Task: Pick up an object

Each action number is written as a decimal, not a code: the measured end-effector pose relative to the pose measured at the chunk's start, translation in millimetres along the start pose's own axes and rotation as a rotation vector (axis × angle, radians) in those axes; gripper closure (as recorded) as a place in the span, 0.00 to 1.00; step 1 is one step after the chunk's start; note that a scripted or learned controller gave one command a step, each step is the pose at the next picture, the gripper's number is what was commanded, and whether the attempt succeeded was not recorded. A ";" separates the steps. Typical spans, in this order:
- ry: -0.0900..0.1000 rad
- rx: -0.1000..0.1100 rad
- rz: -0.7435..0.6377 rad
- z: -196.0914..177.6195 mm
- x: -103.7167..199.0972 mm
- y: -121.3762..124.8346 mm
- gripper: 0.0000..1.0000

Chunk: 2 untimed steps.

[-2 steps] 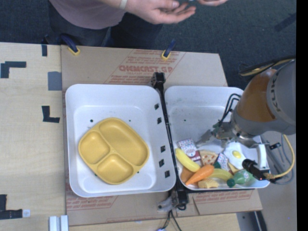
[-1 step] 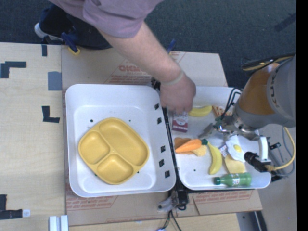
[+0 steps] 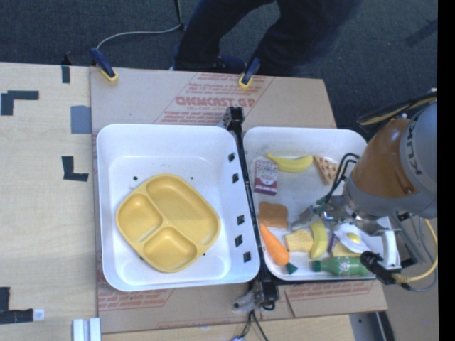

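Note:
My gripper (image 3: 313,215) hangs low inside the right bin (image 3: 306,135), reaching in from the right under the orange-banded wrist (image 3: 387,163). It sits just above a small banana (image 3: 318,239) and a yellow cheese wedge (image 3: 298,241), right of a brown toast slice (image 3: 273,214). I see nothing clearly held. An orange carrot (image 3: 274,246) lies at the bin's front left, and a green bottle (image 3: 341,265) along the front wall. Farther back lie a second banana (image 3: 292,163), a waffle piece (image 3: 326,168) and a red-and-white carton (image 3: 266,176).
The left bin (image 3: 114,148) holds a yellow divided plate (image 3: 167,221). A black divider (image 3: 242,190) runs between the bins. Both stand on cardboard (image 3: 163,98) held by yellow clamps. A person stands behind the bench. Cables hang at the arm's right.

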State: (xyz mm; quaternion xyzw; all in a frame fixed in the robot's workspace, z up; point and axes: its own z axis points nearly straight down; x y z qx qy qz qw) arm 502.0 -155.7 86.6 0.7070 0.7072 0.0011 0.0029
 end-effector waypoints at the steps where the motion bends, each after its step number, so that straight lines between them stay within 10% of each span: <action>1: -0.002 -0.001 0.001 -9.8 -0.9 0.5 1.00; 2: 0.004 0.007 -0.002 -97.8 118.3 2.6 1.00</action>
